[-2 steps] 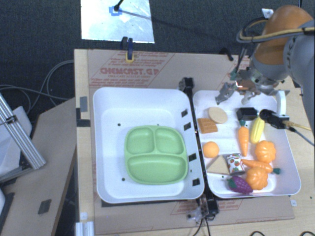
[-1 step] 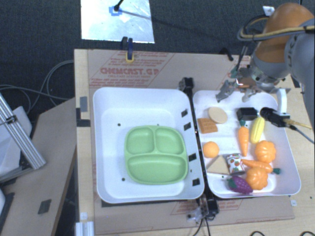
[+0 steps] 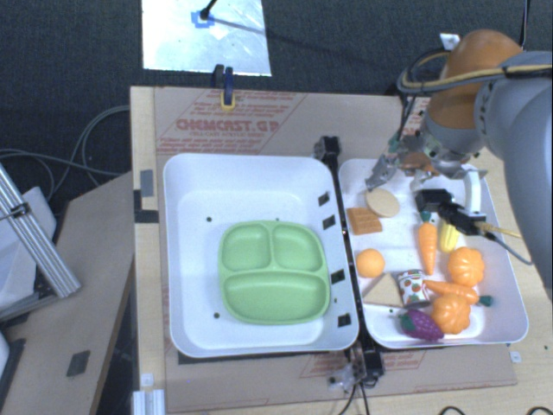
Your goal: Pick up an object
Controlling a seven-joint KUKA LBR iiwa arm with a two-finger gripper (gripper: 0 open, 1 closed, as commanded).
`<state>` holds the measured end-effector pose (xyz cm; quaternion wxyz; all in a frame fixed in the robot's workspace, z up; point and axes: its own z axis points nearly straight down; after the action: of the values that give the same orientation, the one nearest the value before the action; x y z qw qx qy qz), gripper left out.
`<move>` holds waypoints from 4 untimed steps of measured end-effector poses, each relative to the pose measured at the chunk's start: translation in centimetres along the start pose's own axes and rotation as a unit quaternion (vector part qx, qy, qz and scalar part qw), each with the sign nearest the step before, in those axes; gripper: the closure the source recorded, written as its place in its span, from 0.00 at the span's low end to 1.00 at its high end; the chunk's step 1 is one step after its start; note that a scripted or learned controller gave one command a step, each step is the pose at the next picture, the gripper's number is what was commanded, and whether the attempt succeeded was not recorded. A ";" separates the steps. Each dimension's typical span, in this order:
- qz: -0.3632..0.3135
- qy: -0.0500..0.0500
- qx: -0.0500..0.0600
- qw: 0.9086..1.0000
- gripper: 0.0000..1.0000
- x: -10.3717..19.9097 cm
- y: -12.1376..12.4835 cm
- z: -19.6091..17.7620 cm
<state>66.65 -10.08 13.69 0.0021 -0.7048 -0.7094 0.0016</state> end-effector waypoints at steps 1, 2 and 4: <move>0.000 0.000 0.000 1.000 0.00 0.1 -0.1 5.5; -0.001 0.000 -0.002 1.000 1.00 0.1 0.1 4.2; 0.002 -0.001 -0.005 1.000 1.00 -0.8 0.5 -8.1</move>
<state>67.21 -10.91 21.80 -0.0025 -0.7061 -0.7081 -0.0016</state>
